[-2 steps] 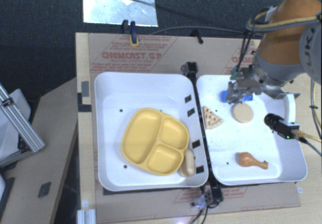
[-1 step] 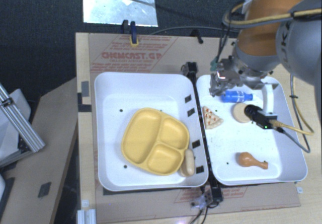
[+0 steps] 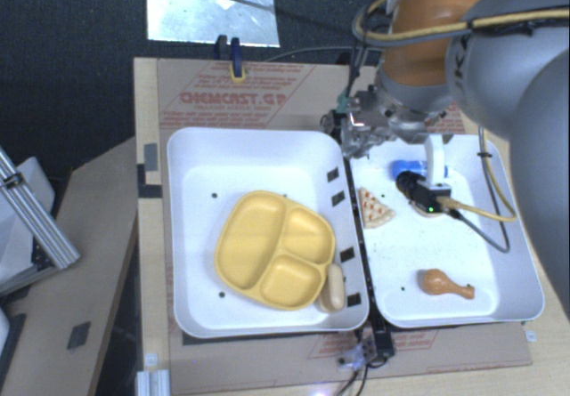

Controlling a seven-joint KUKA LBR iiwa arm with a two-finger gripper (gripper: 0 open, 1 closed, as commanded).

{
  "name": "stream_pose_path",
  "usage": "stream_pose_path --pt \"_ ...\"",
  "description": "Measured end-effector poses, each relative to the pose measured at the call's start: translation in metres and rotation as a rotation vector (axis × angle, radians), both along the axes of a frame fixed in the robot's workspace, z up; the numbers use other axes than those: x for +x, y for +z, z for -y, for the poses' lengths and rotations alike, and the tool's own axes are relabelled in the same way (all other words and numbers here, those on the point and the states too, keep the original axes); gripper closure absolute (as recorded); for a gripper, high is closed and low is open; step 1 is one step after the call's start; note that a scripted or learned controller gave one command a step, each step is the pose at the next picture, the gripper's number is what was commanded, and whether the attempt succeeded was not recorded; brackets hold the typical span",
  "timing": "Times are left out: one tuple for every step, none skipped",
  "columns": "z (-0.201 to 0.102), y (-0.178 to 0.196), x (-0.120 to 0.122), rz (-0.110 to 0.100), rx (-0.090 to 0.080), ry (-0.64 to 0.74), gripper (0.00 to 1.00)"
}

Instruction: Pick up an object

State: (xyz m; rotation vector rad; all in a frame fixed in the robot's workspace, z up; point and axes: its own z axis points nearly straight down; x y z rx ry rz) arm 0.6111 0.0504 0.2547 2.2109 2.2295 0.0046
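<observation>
My hand (image 3: pixel 358 129) is hovering just behind the pizza slice (image 3: pixel 374 208), above the bin wall (image 3: pixel 356 238); I cannot tell whether it is open or closed. I am fearing it strikes that wall while descending. Left of the slice, a yellow plate (image 3: pixel 276 250) is lying; in front, a chicken leg (image 3: pixel 443 283).

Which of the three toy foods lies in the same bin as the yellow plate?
The pale tan roll-shaped piece, against the yellow divided plate's corner in the left white bin. The triangular pizza slice and brown drumstick lie in the right bin.
</observation>
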Motion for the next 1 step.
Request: stream_pose_path --pt "-0.048 -0.0293 0.0107 -0.004 0.001 0.001 1.0"
